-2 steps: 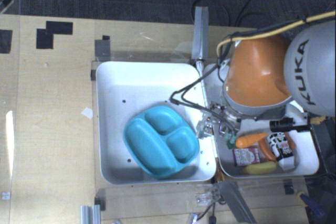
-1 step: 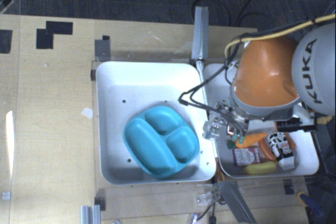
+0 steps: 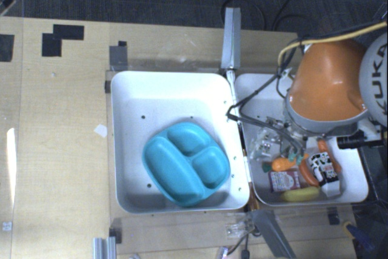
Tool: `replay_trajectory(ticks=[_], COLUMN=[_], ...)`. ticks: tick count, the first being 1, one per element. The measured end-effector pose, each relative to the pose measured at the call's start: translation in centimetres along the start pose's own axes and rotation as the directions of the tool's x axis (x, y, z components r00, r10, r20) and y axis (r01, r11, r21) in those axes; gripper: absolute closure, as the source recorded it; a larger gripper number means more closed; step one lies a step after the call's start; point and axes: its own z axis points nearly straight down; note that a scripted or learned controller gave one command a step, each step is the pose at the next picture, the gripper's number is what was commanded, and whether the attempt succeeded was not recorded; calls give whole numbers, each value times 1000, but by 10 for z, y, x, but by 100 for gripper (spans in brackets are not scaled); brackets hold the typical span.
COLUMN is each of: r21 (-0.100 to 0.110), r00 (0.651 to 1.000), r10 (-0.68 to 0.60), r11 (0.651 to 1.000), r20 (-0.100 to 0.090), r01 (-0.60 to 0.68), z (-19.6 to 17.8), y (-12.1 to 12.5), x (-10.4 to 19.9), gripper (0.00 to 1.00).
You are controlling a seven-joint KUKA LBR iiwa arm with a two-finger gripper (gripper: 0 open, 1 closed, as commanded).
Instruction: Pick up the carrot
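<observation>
right bin [image 3: 357, 194] holds carrot [image 3: 308, 174], left bin [image 3: 124, 148] tray [image 3: 185, 162].

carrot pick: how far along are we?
Done: the arm is over the right bin, its gripper low among the items. In hand: nothing visibly; the carrot lies in the bin between the small packet and the black-and-white item. Left: grasp and lift. The blue tray sits in the left bin.

Blue divided tray [image 3: 185, 162] in left bin [image 3: 130, 130], banana [image 3: 301, 194]
</observation>
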Motion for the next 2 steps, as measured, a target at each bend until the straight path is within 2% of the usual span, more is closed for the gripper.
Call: replay_trajectory(ticks=[1,2], r21=[-4,-2], r00=[1000,787], r10=[-1,-617], r11=[1000,787], r20=[8,-2], r01=[1,617], z=[-12,34], y=[2,25], x=[-2,9], gripper=[100,100])
